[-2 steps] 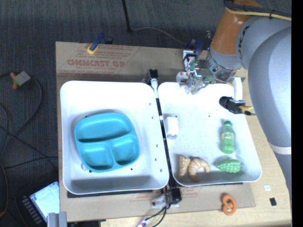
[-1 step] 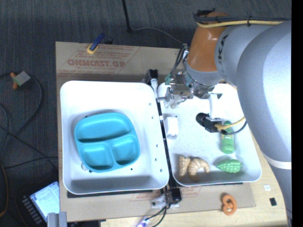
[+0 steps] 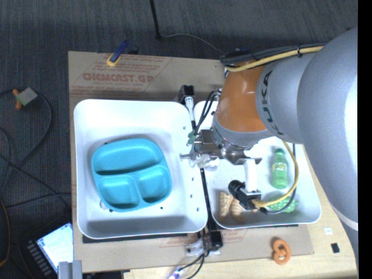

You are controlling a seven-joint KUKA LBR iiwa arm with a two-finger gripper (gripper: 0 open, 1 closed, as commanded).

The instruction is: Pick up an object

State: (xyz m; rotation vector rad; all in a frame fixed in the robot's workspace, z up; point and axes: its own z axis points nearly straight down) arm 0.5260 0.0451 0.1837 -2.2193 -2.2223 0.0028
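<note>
My gripper (image 3: 201, 150) hangs below the orange wrist band, over the left edge of the right bin (image 3: 308, 214), close to the rim shared with the left bin. The arm's bulk hides most of what lies under it. A green bottle (image 3: 279, 168) lies in the right bin, to the right of the wrist. A tan, lumpy object (image 3: 225, 203) rests near that bin's front left corner. A blue divided tray (image 3: 132, 173) sits in the left bin (image 3: 87, 121), well left of the gripper.
Something green and yellow (image 3: 289, 205) lies at the right bin's front edge, partly behind the cable. An orange ring (image 3: 281, 249) sits on the bench in front of the bins. A blue and yellow clamp (image 3: 118, 52) holds the board's back edge.
</note>
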